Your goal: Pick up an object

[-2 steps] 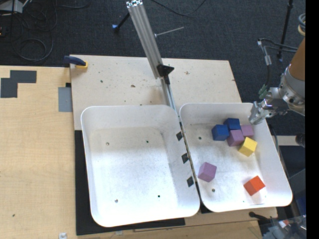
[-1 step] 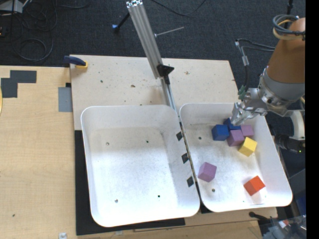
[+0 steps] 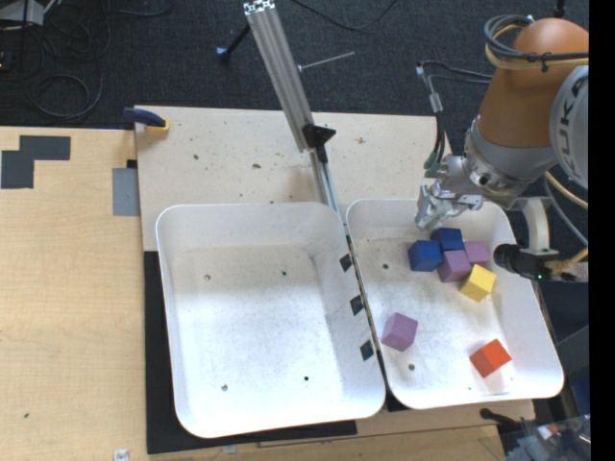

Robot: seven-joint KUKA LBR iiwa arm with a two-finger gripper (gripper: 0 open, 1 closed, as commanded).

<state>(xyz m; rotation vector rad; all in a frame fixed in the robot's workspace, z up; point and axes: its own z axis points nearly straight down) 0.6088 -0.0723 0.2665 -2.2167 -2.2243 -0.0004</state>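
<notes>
Blue block (image 3: 425, 255) lies in right bin (image 3: 538, 373), touching a purple block (image 3: 454, 265). We judge it light, rigid, easily pinched across free flat faces. Gripper (image 3: 437, 209) hovers just above; finger state we cannot tell.

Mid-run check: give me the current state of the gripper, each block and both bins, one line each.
Two-finger gripper: hovering above the block cluster, holding nothing visible.
Blue cubes: two, in the right bin's cluster.
Purple cubes: two, in the cluster.
Yellow cube: tilted, at the cluster's edge.
Lone purple cube: apart, near the divider.
Orange cube: apart, near the front corner.
Right white bin: holds all blocks.
Left white bin: speckled floor.
</notes>
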